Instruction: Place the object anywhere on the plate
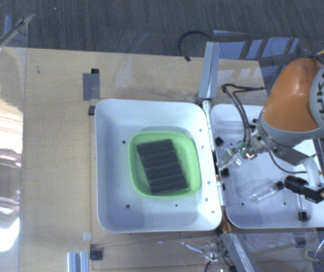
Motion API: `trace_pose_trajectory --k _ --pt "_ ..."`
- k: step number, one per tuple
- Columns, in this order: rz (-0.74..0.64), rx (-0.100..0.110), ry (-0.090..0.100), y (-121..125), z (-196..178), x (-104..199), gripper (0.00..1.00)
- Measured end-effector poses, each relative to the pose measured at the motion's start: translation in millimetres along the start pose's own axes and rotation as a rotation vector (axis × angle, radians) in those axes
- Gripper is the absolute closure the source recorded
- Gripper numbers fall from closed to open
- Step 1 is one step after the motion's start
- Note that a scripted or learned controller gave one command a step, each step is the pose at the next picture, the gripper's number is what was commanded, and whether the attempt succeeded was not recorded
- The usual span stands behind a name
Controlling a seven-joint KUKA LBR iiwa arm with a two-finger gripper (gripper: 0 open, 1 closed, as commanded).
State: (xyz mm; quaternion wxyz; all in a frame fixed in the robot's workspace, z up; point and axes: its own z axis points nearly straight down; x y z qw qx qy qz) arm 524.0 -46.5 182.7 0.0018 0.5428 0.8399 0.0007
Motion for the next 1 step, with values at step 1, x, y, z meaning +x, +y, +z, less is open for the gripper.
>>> trace_pose_trajectory --k 1 --pt "-0.035 0.0 0.002 36.7 -0.2 76.9 0.0"
